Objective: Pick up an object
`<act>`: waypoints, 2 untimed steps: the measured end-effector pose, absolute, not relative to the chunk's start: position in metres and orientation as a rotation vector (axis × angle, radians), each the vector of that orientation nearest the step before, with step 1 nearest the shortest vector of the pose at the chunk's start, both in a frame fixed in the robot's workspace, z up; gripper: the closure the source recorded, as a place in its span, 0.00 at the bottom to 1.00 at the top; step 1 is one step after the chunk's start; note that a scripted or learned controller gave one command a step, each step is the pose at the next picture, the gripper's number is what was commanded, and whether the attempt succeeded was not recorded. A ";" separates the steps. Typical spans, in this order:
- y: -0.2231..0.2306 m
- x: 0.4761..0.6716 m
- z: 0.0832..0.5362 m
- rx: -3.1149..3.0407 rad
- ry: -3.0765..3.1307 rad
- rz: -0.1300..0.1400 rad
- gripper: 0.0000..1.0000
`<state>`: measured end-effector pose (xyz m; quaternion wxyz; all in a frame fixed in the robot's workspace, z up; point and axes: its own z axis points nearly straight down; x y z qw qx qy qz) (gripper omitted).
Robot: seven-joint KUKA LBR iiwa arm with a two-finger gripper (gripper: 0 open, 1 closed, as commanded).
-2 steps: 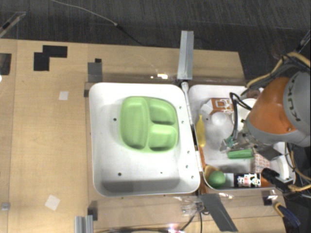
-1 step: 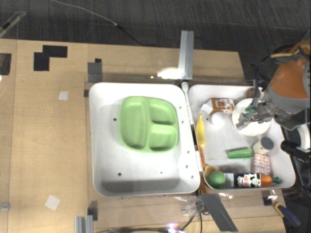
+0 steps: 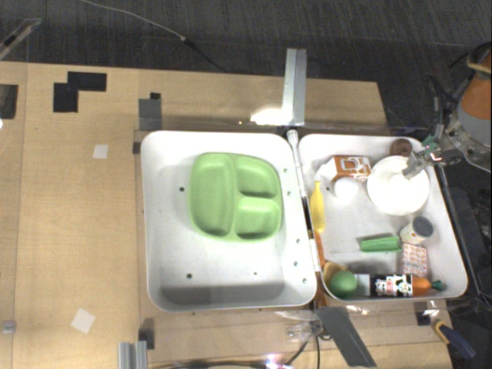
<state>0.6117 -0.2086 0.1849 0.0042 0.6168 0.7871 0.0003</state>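
Hovering my gripper (image 3: 421,160) at the white bowl (image 3: 397,184) rim, grip state unclear, I should descend squarely before closing.

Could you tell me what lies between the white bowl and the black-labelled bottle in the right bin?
In the camera view, a green cylinder lies between the white bowl and the bottle.

A green divided plate (image 3: 234,195) lies in the left white bin (image 3: 157,229).

Wooden bench (image 3: 77,229) bearing two white bins (image 3: 161,206)
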 end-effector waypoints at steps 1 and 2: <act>-0.122 0.672 0.196 1.835 2.540 0.010 1.00; -0.116 0.671 0.256 1.587 2.698 0.006 1.00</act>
